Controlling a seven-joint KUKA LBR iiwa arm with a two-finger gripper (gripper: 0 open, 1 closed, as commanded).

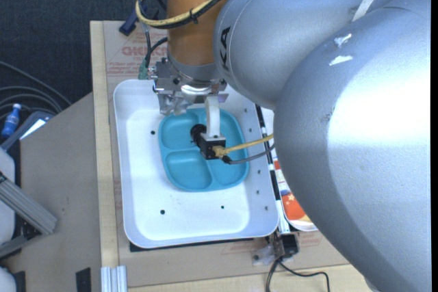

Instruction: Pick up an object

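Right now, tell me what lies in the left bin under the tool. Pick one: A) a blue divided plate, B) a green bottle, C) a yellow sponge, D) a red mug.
A: a blue divided plate with molded compartments lies in the left bin, and the tool sits right above its upper part.

Blue divided plate (198,167) (flat) in left bin (137,167)
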